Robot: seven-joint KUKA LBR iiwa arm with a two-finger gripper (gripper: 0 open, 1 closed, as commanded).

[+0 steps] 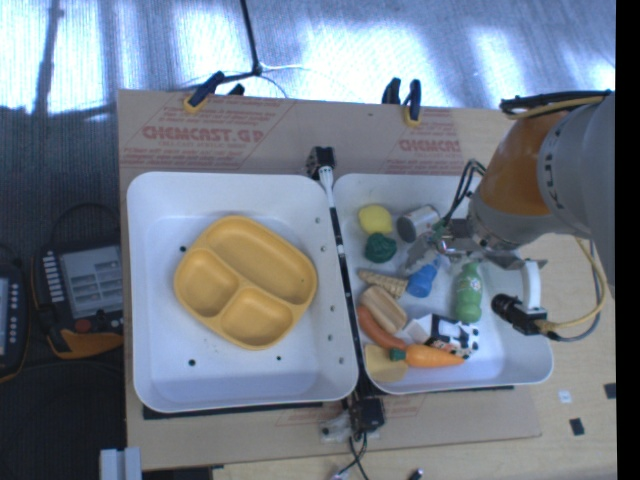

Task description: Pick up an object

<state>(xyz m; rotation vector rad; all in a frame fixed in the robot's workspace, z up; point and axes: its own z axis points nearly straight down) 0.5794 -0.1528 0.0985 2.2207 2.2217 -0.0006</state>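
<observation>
bins (150,298) white | tray (246,281) yellow | ball (375,218) yellow | lump (380,247) dark green | bottle (466,296) green | small piece (421,281) blue | carrot (432,356) orange, green tip | cow (455,335) black-and-white patches | surface (205,133) brown, red lettering | arm (560,173) grey, orange band

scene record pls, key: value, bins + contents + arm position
left bin: yellow divided tray
right bin: yellow ball, dark green ball, silver can, blue item, green bottle, carrot, black-and-white toy
arm: reaches in from the right, over the right bin's far side
gripper: above the clutter near the silver can
held object: none visible between the fingers
</observation>
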